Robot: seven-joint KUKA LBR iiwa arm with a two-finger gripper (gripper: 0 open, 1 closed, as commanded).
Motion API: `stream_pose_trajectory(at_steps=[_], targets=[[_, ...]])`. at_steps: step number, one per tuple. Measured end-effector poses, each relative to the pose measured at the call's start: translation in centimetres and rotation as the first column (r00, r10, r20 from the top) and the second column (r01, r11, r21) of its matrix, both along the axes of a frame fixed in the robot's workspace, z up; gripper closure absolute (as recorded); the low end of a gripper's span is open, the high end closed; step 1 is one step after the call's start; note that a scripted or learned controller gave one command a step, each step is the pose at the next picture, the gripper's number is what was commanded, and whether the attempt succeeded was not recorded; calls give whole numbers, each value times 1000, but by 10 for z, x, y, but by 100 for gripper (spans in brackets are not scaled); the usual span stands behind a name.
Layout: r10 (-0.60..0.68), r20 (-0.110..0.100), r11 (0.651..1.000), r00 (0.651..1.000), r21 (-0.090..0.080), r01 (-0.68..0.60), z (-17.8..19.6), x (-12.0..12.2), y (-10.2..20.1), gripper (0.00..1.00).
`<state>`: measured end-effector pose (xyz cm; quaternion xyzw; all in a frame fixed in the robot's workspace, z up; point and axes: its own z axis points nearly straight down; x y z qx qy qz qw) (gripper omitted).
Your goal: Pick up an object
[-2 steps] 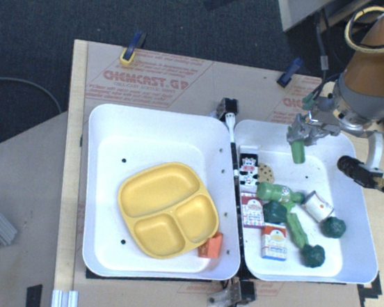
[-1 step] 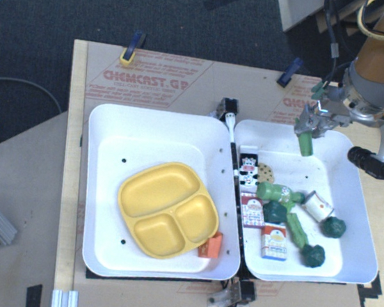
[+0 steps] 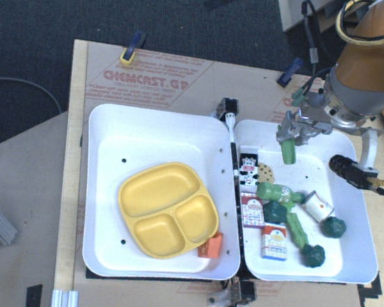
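Camera view: gripper (image 3: 292, 136) gripping green cylinder (image 3: 288, 152).

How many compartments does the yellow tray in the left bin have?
3. The yellow tray has one long compartment along its upper-left side, one at the right, and one at the bottom. An orange block touches its lower-right edge, hiding none.

Both bins (image 3: 98, 172) smooth white plastic, slight sheen. Yellow tray (image 3: 167, 209) matt plastic, smooth. Bench (image 3: 159, 82) raw board, dull tan, printed red lettering. Green toys (image 3: 295, 226) smooth, slightly glossy plastic. Small boxes (image 3: 275, 243) printed card. Arm's orange band (image 3: 379, 40) glossy; wrist (image 3: 346, 99) below it grey metal.
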<state>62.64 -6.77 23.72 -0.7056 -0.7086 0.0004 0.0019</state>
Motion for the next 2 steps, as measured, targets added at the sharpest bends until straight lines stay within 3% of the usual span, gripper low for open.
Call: stream_pose_trajectory(at_steps=[1, 2], targets=[[2, -2, 1000, 1000, 1, -2, -12, -19, 55, 100], [1, -3, 1000, 1000, 0, -1, -9, -58, 101, 100]])
